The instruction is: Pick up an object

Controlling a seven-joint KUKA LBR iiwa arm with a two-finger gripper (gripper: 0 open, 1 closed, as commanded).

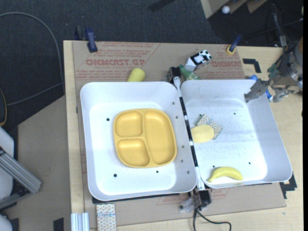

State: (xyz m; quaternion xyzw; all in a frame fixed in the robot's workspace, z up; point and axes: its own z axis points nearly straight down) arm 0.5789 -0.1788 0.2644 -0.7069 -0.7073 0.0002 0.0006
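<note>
Two white bins are sitting side by side. Beside the right bin's (269, 129) far corner, the gripper (257, 89) is hovering, jaws' state unclear. A banana (225, 174) is lying inside it.

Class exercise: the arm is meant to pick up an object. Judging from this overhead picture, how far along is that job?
Done: nothing lifted yet. The banana and the pale yellow piece lie on the right bin floor, and the divided yellow plate sits in the left bin. In hand: the gripper is at the right bin's far corner. Left: descend, grasp, lift.
</note>
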